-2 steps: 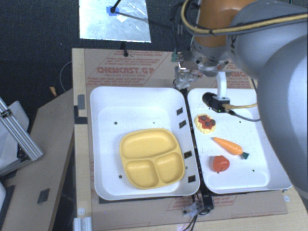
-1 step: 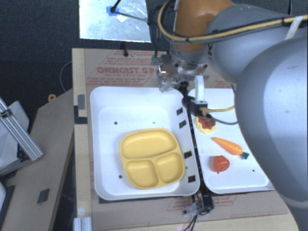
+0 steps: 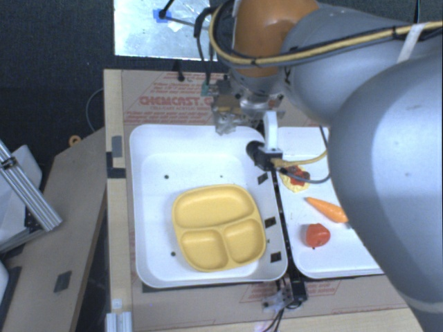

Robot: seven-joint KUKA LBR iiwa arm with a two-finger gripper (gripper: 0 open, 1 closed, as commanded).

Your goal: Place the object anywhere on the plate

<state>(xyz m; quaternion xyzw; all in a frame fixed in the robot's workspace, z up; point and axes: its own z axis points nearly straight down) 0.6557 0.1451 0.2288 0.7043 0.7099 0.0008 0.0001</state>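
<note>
The grey arm with its orange band [image 3: 273, 16] reaches in over the far edge of the desk [image 3: 166, 92], and its claw [image 3: 228, 122] hangs just above the far rim of the left shallow white bin [image 3: 149, 206]. Whether the claw is open or closed cannot be told from this slanted look down; nothing shows between its tips.

The yellow three-compartment plastic plate [image 3: 218, 225] lies in the left bin, toward its near right corner, one long section at the far side and two smaller ones at the near side.

In the right shallow white bin [image 3: 325, 265], close to the wall it shares with the left bin, three things lie apart from the plate. A small flat yellow piece with red on it [image 3: 295, 179] sits farthest back. An orange carrot-shaped object [image 3: 327, 209] lies slantwise nearer the front, and a round red tomato-like object [image 3: 317, 235] rests just in front of it.
</note>
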